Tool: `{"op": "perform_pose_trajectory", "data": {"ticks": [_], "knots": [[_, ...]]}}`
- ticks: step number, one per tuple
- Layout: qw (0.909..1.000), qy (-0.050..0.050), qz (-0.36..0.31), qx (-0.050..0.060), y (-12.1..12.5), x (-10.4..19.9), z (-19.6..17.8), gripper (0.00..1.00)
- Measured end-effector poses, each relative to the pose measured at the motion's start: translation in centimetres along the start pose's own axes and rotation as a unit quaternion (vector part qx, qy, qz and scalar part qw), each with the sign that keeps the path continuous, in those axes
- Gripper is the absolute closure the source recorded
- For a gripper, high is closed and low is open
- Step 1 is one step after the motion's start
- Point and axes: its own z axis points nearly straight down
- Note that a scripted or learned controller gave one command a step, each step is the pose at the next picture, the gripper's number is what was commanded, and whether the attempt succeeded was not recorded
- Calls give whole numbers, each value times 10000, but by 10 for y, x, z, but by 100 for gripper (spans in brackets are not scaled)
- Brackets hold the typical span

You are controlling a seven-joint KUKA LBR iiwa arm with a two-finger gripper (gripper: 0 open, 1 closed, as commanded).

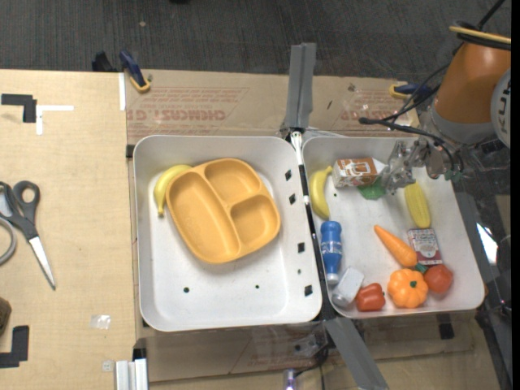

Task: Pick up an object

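My gripper [399,171] hangs low over the back of the right bin [463,242]. It sits just right of a brown carton [356,171] and a small green object [372,190], and just above-left of a yellow corn-like piece [418,205]. In the same bin lie a banana [318,193], a blue bottle [331,249], a carrot [395,246], a red packet [424,244], an orange pumpkin [407,288], a tomato [439,279], a red pepper [370,297] and a pale grey block [349,284]. I see nothing lifted off the bin floor.
The left bin [162,291] holds a yellow divided plate [221,208] with a second banana [166,184] tucked against its left rim. Scissors [28,226] lie on the wooden bench at far left. A grey divider [301,88] stands behind the bins' shared wall.
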Motion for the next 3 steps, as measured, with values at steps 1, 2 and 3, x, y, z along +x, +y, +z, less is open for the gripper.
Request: {"op": "perform_pose_trajectory", "data": {"ticks": [1, 2, 3], "knots": [[10000, 2, 0, 1, 0, 0, 0, 0], [9988, 25, 491, -4, 21, 73, 10, 0], [9997, 31, 257, -4, 17, 113, 11, 0]]}}
